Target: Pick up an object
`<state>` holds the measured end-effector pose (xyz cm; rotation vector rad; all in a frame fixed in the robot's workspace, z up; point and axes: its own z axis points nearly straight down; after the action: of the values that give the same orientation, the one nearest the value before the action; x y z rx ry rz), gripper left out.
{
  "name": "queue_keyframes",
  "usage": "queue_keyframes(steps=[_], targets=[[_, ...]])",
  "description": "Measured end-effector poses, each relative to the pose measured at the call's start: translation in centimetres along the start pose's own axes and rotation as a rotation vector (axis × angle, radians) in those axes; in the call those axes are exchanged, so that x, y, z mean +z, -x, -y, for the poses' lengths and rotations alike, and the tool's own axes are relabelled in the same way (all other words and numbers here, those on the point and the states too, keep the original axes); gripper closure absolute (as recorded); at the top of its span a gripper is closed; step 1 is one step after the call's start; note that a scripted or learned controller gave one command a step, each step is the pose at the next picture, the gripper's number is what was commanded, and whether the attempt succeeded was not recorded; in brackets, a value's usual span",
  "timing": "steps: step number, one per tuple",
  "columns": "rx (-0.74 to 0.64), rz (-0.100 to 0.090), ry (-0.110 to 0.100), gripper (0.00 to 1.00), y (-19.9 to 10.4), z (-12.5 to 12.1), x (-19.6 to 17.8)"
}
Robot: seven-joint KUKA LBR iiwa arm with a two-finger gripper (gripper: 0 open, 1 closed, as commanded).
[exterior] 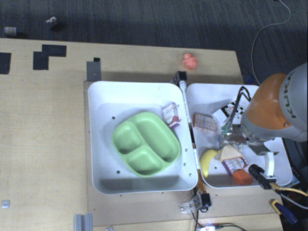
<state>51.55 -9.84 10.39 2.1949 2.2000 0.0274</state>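
the counter point(43, 129) is a wide tan top, and two white bins sit on it side by side so the arm can reach both. in the middle of the frame is the left bin point(96, 129). a green plate point(144, 141) with three little parts lies flat in it, and it takes up most of the floor there. just up and right of the plate, a small packet point(171, 113) leans by the wall between the bins. above the bins, near the top middle of the frame, a small pink toy point(190, 61) sits alone on the counter, well apart from the rest. on the right side of the frame is the right bin point(207, 94), and this is where the small things to pick are piled close. a flat card packet point(205, 122) lies near its upper left. a yellow thing point(208, 161) rests at the lower left, touching a pale wedge point(230, 152). next to those are a red and white packet point(235, 164) and an orange-red thing point(242, 177). the grey and orange arm point(267, 109) comes in from the right and hangs over this pile. the hand point(230, 134) is low, just above the pale wedge, likely to grab it. i cannot tell how wide the hand is or if it has hold of anything, as the arm hides it.
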Motion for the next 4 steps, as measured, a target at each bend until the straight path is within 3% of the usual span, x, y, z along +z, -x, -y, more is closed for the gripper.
queue_keyframes(steps=[1, 2, 3, 4], targets=[[0.0, 0.0, -0.001, 0.0, 0.0, 0.0, 0.1], [0.001, -0.01, -0.023, 0.0, -1.5, 2.5, 1.5], [0.0, -0.011, -0.018, 1.0, -1.6, 2.3, 0.4], [-0.003, -0.013, -0.031, 1.0, -5.7, -6.6, -8.0]])
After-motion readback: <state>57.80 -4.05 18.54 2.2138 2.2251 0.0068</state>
